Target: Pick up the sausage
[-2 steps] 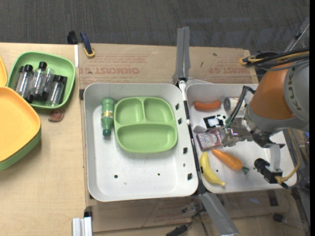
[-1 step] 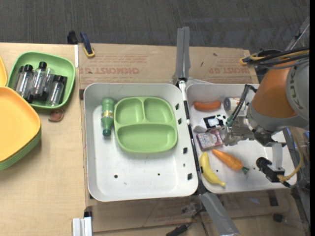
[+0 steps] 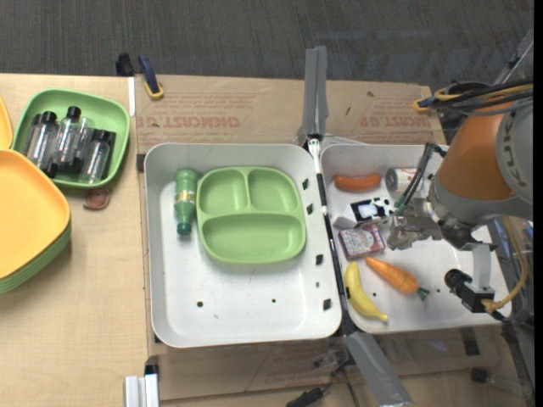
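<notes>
The sausage (image 3: 357,181), a short orange-red link, lies near the far wall of the right bin (image 3: 441,316). My gripper (image 3: 404,231) hangs over the middle of that bin, in front of and to the right of the sausage and apart from it. It is just right of a pink packet (image 3: 361,242) and above a carrot (image 3: 394,275). Nothing shows between it and the bin floor that I can make out.
The right bin also holds a banana (image 3: 363,293), a black-and-white item (image 3: 370,209) and a small can (image 3: 392,179). In the left bin (image 3: 246,312) are a green divided plate (image 3: 251,214) and a green bottle (image 3: 184,199). A green tray of bottles (image 3: 72,138) and yellow plates (image 3: 30,223) sit far left.
</notes>
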